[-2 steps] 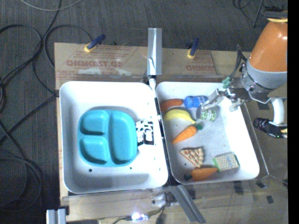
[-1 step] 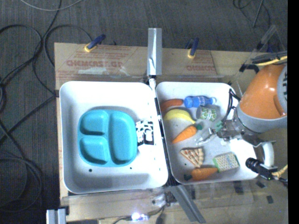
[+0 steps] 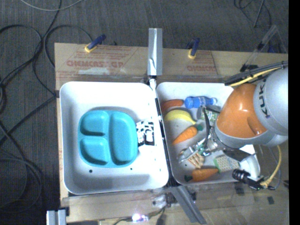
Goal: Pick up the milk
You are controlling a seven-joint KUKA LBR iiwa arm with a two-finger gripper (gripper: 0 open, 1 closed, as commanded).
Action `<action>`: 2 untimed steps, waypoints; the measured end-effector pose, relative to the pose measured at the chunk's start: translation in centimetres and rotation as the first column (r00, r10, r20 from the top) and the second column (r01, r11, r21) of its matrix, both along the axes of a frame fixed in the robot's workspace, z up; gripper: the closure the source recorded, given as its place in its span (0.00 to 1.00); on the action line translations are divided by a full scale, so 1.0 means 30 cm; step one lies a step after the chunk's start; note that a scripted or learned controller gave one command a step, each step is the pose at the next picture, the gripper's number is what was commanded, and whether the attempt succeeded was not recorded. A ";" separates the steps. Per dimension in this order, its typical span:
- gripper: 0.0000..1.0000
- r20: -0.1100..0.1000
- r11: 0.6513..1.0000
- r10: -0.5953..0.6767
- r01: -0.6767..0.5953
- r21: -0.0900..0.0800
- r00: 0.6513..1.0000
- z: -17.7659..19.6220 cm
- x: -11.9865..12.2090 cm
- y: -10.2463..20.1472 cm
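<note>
1. I find the milk, a small black-and-white cow-patterned carton [image 3: 146, 131], in the left white bin [image 3: 70, 125]. It lies against that bin's right wall, just beside the blue sectioned plastic tray [image 3: 108, 137].
2. I judge it light, fairly stiff and flat-sided. I'd take it across the narrow body, but the wall crowds one side.
3. The grey arm with the orange band [image 3: 243, 114] hangs over the right white bin [image 3: 251, 165].
4. The gripper [image 3: 197, 150] is low among toy food near an orange carrot [image 3: 185, 135]. I cannot tell how far open it is.

Dark carpet [image 3: 28, 78] — loose cables [image 3: 21, 29]
</note>
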State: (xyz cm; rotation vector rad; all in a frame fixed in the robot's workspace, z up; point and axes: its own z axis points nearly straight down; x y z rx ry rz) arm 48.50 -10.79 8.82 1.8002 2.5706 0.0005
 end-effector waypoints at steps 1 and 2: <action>0.00 0.005 0.983 -0.184 0.184 0.008 0.983 0.000 0.009 0.008; 1.00 -0.001 0.983 -0.185 0.185 0.008 0.983 0.021 0.006 0.007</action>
